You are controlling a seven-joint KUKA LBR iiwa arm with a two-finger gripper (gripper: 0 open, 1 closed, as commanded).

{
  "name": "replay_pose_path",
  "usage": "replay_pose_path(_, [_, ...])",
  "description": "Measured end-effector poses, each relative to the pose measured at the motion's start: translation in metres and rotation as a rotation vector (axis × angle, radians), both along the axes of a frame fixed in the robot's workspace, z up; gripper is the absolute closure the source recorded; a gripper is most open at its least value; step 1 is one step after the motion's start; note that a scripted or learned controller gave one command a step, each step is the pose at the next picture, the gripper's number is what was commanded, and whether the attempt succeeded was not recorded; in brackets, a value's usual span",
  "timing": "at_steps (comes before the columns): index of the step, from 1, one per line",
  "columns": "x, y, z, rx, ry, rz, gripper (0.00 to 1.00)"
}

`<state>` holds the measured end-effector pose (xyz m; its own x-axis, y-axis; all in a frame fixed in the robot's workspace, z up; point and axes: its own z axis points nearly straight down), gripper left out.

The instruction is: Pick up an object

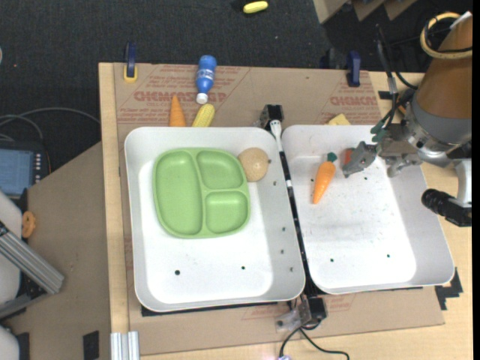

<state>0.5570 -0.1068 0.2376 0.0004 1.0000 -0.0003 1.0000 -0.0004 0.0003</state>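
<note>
Jaws [358, 160] hover low over the far part of the right bin [390, 268]; whether they are parted or clenched cannot be told from this slant, and nothing is seen between them. On the bench [225, 85], the left bin [210, 283] holds a green divided plate [201, 192] and a tan ball [254, 163]. The carrot [323, 181] lies just beside the jaws, toward the divider. A good grasp likely means centring over its orange body, straddling it across the narrow width before descending.

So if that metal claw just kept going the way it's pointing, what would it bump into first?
Probably the small orange toy carrot with a green top, lying in the right-hand white bin just ahead of the gripper; its height above the bin is unclear.
</note>
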Motion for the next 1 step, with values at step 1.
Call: replay_pose_path(1, [0.0368,-0.0265,-0.0957,0.002,0.009,-0.001,0.0])
